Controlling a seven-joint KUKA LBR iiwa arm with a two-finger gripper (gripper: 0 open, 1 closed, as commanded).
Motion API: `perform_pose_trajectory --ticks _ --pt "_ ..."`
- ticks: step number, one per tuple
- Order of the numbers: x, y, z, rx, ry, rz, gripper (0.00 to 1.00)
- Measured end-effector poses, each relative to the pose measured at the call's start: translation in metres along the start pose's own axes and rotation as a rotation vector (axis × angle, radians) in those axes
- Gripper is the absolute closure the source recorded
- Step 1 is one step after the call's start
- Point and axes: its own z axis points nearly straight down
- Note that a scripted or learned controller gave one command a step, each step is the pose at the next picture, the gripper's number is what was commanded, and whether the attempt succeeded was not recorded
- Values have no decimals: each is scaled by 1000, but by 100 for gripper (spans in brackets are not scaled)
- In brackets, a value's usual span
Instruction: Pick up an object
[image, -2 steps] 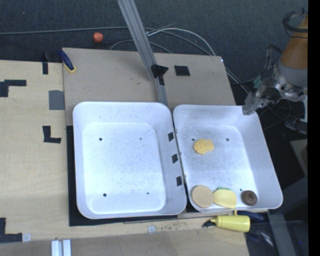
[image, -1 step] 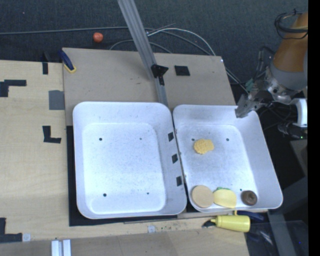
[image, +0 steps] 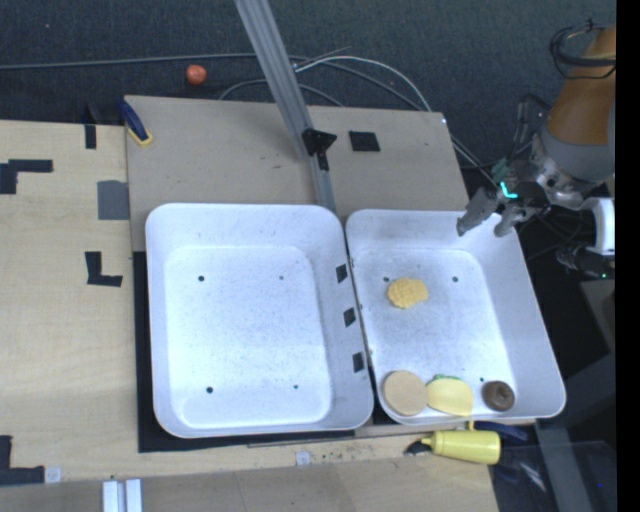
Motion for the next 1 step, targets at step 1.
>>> perform_pose_trajectory --ticks 1 --pt "0 0 -10 0 0 0 100"
